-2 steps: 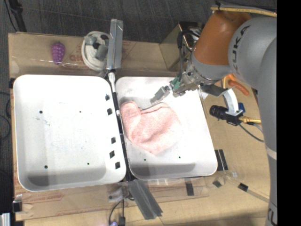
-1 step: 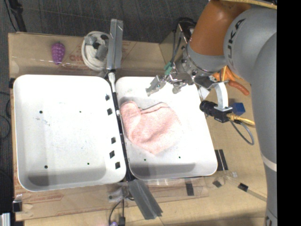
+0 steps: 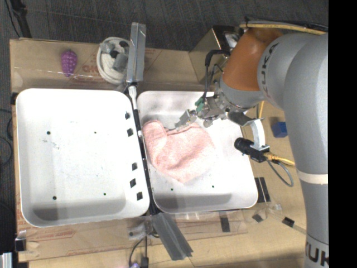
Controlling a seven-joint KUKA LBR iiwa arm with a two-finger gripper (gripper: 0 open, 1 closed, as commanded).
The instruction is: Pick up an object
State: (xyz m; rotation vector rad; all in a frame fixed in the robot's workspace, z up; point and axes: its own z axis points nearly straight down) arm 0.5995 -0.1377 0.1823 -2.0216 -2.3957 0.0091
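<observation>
A crumpled pink cloth point(image 3: 177, 148) lies in the right bin point(image 3: 234, 191), toward its left and middle. The gripper point(image 3: 187, 118) hangs from the grey arm with its orange band, just above the cloth's upper edge. Its metal fingers point(image 3: 183, 119) point down and left at the cloth and seem to touch its top rim. Nothing is lifted off the bin floor.
The left bin point(image 3: 72, 205) stands beside the right one, with a row of black clips point(image 3: 134, 166) on the divider. Behind the bins lie a purple object point(image 3: 68, 61) and a white coil of cable point(image 3: 113, 57). The arm's bulk covers the right side.
</observation>
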